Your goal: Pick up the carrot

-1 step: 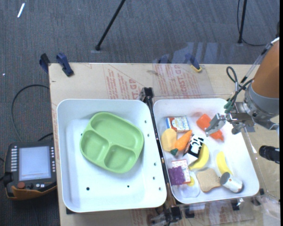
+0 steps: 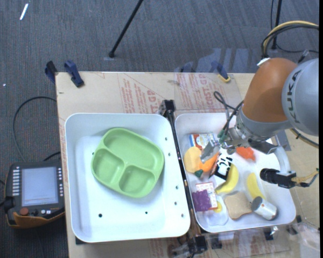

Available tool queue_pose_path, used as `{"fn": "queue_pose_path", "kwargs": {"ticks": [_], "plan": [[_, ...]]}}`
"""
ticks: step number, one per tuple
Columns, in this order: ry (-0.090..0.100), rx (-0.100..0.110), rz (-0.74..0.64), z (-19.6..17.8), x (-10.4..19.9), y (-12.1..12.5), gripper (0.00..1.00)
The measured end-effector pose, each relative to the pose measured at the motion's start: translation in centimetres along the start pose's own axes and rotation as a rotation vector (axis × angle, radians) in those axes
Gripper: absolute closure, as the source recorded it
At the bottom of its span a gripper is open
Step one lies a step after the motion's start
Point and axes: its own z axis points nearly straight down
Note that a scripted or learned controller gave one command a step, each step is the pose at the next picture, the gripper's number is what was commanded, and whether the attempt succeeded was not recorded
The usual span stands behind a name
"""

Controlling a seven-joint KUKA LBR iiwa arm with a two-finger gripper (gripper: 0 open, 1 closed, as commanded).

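Orange against the white plastic, the carrot [image 2: 209, 164] lies in the right bin [image 2: 288, 198], near its left-centre, partly under the gripper [image 2: 211, 152] and pressed among other toy foods. A yellow rounded piece [image 2: 192, 159] touches it on the left, and a black-and-white patterned item [image 2: 224, 165] sits just to its right, with a banana [image 2: 229, 180] curving below that. A second orange piece [image 2: 246, 152] lies further right, beside the wrist, so the two should not be confused.

Whether the gripper is released or clenched cannot be told from this slanted view; its tip hangs right over the carrot's upper end, and nothing shows plainly between its tips.

Judging by its look, the carrot is a light, stiff plastic toy with a smooth, somewhat slippery skin and a tapered body. It will likely not crush, but it may squirt out of a pinch taken near the narrow end. The better hold is probably across the thicker middle, jaws set square to its long axis, coming down where the neighbours leave a gap.

A purple packet [image 2: 204, 196], a slice of bread [image 2: 238, 205] and a small can [image 2: 263, 208] lie nearer the front. The left bin [image 2: 81, 198] holds a green divided plate [image 2: 128, 162].
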Motion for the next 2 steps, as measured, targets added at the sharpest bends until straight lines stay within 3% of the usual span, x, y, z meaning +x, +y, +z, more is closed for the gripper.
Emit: {"fn": "queue_pose_path", "kwargs": {"ticks": [1, 2], "plan": [[-0.007, -0.014, 0.027, 7.11, -1.50, 2.10, 0.00], [-0.001, -0.004, 0.034, 6.70, -1.56, 1.91, 1.00]]}}
